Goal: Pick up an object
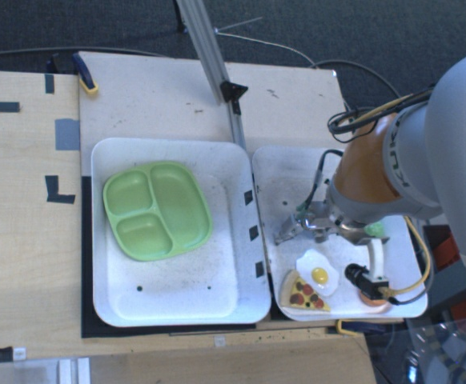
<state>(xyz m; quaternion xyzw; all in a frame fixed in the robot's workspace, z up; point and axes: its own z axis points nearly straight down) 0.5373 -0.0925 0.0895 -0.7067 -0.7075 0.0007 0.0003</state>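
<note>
Fried egg [316, 269] and pizza slice [303, 292] lie near in the right bin [269, 184]; gripper [291, 230] hovers just beyond, open and empty; green plate [157, 210] fills left bin [105, 294].

Grey arm [449, 126] reaching in from the right, orange band [363, 170] above the wrist, bent downward, metal gripper [295, 229] low, pointing left

The tool [291, 229] hangs low in the right bin [275, 166], seemingly empty, near a fried egg [316, 269].
</note>
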